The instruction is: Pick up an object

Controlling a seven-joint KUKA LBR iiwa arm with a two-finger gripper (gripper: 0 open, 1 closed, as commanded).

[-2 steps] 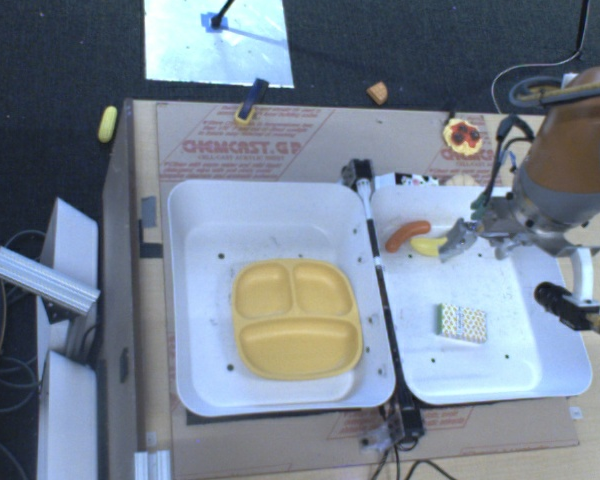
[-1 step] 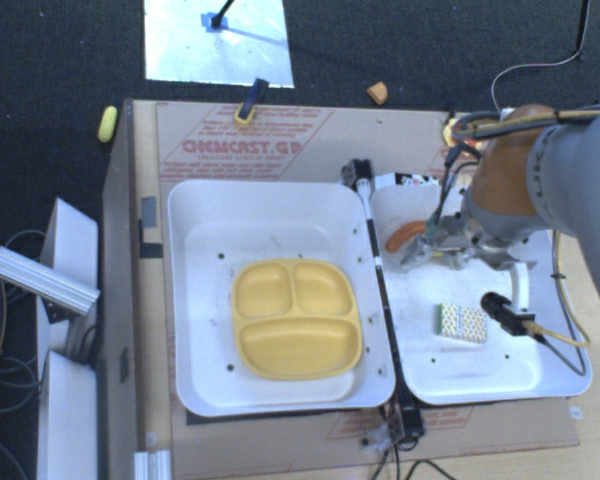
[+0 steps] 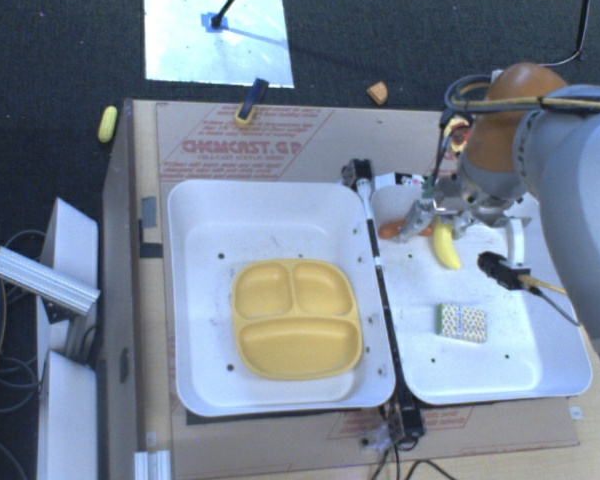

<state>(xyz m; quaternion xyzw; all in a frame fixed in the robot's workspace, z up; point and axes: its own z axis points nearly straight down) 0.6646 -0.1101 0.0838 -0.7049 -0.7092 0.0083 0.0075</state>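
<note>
My pincer (image 3: 442, 220) is at 11 o'clock in the right bin (image 3: 540, 373), right at 12 o'clock of the banana (image 3: 446, 250). Honestly can't tell if it's wide or narrow. Block (image 3: 462, 321) at banana's 6.

Bright, even overhead light leaves the white bins (image 3: 202, 268) nearly washed out, picture slightly soft.

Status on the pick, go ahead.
Gripper low over the right bin, far end, just above the banana. Grasp not confirmed. Orange piece close beside it; patterned block lies apart, nearer the camera.
</note>
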